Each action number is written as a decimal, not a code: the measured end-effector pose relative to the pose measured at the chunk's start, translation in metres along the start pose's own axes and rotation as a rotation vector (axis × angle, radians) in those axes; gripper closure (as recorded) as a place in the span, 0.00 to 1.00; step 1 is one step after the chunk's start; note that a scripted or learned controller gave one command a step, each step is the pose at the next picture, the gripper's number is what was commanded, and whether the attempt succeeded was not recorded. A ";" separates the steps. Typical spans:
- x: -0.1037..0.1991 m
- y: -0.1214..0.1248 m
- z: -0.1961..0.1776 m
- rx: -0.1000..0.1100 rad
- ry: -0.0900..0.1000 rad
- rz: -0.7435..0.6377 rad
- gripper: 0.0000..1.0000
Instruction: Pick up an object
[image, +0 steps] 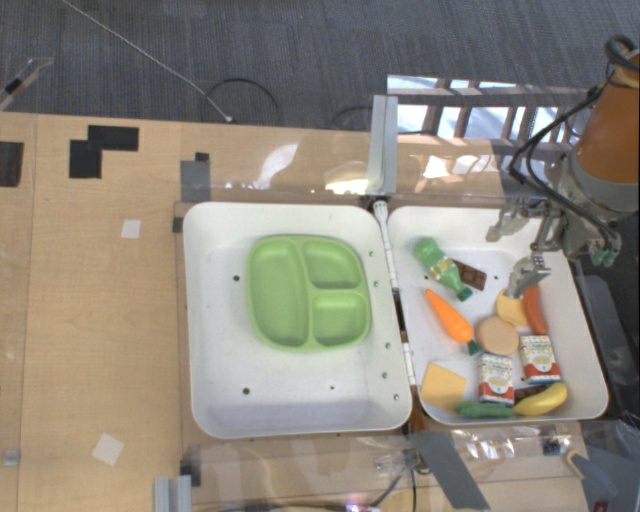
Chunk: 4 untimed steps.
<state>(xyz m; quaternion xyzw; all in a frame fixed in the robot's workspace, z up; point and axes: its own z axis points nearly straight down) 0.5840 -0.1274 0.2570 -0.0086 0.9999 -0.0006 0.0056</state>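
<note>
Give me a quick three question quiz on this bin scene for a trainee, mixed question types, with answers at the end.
1. True or false: the green divided plate lies in the left bin.
2. Multiple choice: what lies beside the green bottle in the right bin? A) a spoon B) the orange carrot C) a cup
3. Fill in: the end effector hangs over the ____ bin.

Key: 1 true. 2 B. 3 right.

Pale wooden bench (90, 330) against dark grey carpet (300, 50).
</note>
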 end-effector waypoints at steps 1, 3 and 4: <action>-0.008 0.046 0.126 -0.006 0.015 -0.075 0.00; 0.003 0.034 0.152 0.000 -0.021 0.066 1.00; -0.011 0.092 0.003 -0.003 -0.012 0.133 1.00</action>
